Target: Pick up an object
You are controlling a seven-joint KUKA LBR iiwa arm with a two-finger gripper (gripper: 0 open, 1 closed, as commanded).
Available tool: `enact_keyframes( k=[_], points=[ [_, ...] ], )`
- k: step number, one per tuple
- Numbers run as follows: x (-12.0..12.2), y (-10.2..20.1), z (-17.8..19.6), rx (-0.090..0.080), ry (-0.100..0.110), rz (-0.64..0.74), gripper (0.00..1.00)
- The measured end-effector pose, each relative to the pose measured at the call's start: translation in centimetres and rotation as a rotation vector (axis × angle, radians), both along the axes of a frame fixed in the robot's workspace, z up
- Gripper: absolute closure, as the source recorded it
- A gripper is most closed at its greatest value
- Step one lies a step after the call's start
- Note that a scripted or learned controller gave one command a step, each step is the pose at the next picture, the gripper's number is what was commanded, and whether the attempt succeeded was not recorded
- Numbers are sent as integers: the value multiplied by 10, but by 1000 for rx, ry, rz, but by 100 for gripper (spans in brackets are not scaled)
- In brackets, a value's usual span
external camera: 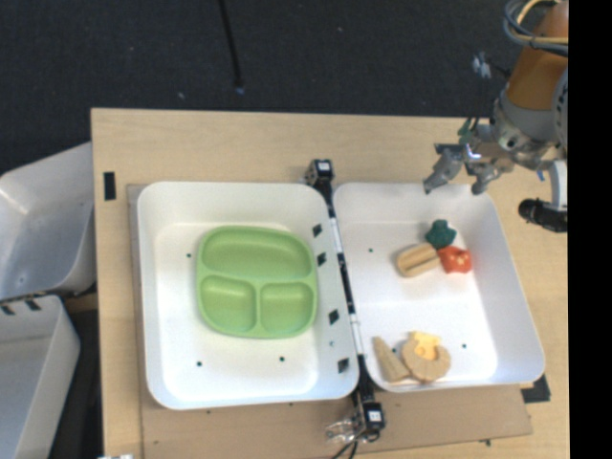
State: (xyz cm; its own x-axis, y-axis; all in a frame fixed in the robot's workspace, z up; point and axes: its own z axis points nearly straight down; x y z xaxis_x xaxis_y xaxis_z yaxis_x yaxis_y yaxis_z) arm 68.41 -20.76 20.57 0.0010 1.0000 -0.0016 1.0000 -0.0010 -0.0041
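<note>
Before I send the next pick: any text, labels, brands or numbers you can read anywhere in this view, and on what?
None readable.
Green plate: plain, no print.
Bread roll, red and green toy, food pile: no labels.
Left bin and right bin: plain white, with a few dark dots, no characters.
Black clips on the divider: too small to show any marking.
Gripper and arm: no legible marking.

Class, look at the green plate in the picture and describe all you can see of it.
The green plate is a pale green, rounded-square tray that looks like plastic, divided into three compartments: one wide one at the far side, two smaller ones nearer the camera. It lies flat, right way up, roughly mid-floor of the left bin. Nothing else touches it.
</note>
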Motion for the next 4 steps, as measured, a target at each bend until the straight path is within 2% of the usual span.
enact_keyframes(
  k=[2, 3, 4],
  points=[
    [-8, 6, -106, 0, -2, 3, 0],
    [-6, 4, -90, -5, -9, 5, 100],
    [1, 1, -43, -1, -11, 5, 100]
  ],
)
